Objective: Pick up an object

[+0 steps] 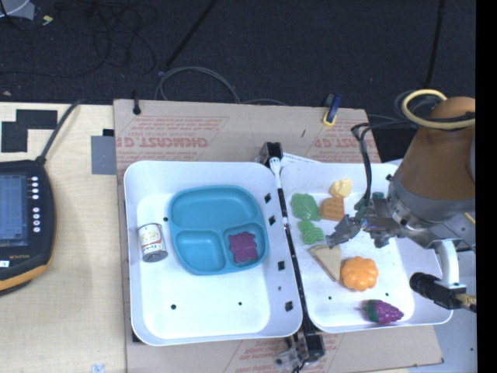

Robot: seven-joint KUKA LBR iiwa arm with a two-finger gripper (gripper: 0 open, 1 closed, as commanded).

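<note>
Toy food pieces lie scattered in the right bin (404,305), at the lower right of the frame: a green leafy piece (304,206) and a smaller green piece (311,231) near the divider, a yellow piece (340,187) at the top with an orange block (332,208) just below it, a tan wedge (329,261) in the middle, an orange pumpkin (359,273) touching the wedge's right side, and a purple grape bunch (383,311) near the bin's lower edge. The claw (345,231) reaches in from the right, its dark tips hanging just above the wedge and below the orange block; nothing can be seen between them, and how far apart they stand cannot be told from this slant. The arm (435,169) fills the frame's right side. The left bin (155,309) holds a blue divided plate (202,216) with a purple item (244,246) in its lower right compartment, and a small can (151,242) stands just left of the plate. A teach pendant (19,216) rests on the counter (70,317) at the left edge.
</note>
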